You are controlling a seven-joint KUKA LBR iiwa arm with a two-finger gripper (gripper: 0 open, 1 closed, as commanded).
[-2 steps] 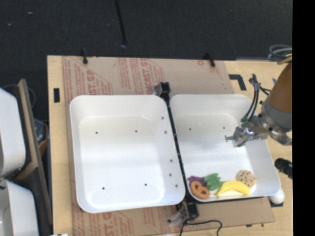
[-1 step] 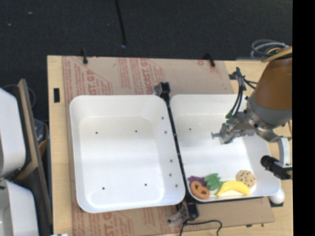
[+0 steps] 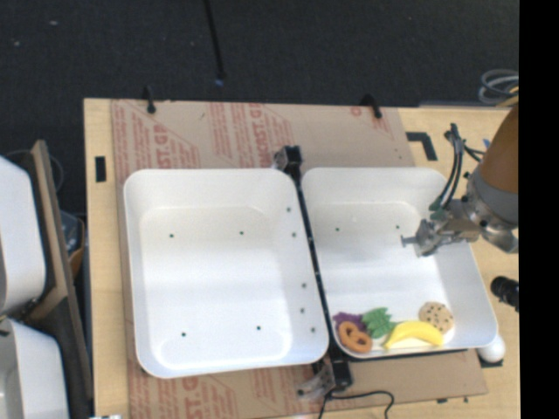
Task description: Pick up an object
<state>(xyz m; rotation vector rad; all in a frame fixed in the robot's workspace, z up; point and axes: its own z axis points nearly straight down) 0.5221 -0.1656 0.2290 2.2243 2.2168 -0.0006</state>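
Several toy foods lie along the near edge of the right bin [image 3: 349, 199]: a brown pretzel [image 3: 355, 337], a purple piece [image 3: 347, 320] behind it, a green leafy piece [image 3: 378, 321], a yellow banana [image 3: 412, 334] and a round cookie [image 3: 436, 317]. My gripper [image 3: 423, 238] hangs over the right side of that bin, above and behind the cookie, well apart from the foods. I see nothing held at its tip.
The left bin [image 3: 218, 269] sits beside the right one, joined by a black clip [image 3: 288, 157] at the far end. Both rest on a cardboard sheet [image 3: 227, 138] on the bench. White boxes [image 3: 22, 234] stand at the far left.
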